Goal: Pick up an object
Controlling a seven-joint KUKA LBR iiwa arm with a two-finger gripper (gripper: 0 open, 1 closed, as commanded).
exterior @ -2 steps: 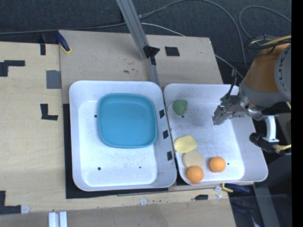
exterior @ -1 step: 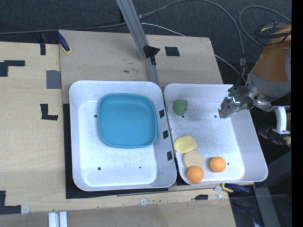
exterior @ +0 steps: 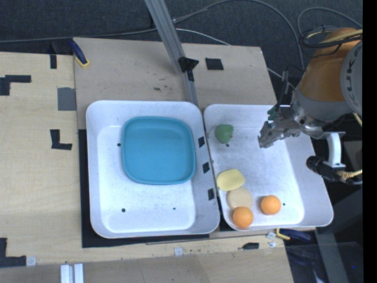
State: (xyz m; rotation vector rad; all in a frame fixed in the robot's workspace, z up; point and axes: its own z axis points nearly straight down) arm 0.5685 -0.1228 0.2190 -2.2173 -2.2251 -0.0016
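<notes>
On a wooden bench seen from above at a slant, two shallow white bins sit side by side, touching along their inner edges. Left bin (exterior: 106, 211): it holds a blue square plate (exterior: 158, 150) with rounded corners, lying flat in the middle and taking up much of the floor. Right bin (exterior: 294, 175): it holds five small objects. A green rounded object (exterior: 224, 133) lies near the upper left corner, close to the wall shared with the left bin. Lower down, a pale yellow object (exterior: 230, 179) rests against a beige round object (exterior: 240, 197) just below it. Touching the beige one from below is an orange ball (exterior: 242, 217), at the bin's near edge. A second orange ball (exterior: 270, 205) sits just to the right of that cluster, apart from it.

From the right side, the grey arm with its orange band (exterior: 324, 69) reaches over the right bin. Its gripper (exterior: 268, 139) hangs above the upper middle of that bin, to the right of the green object and well above the balls. Nothing appears between its tips, though the dark metal is too small and blurred to tell how the tool is set.

A slanted grey metal bar (exterior: 171, 34) crosses the bench behind the bins, and black cables (exterior: 235, 5) trail over the dark floor beyond.
</notes>
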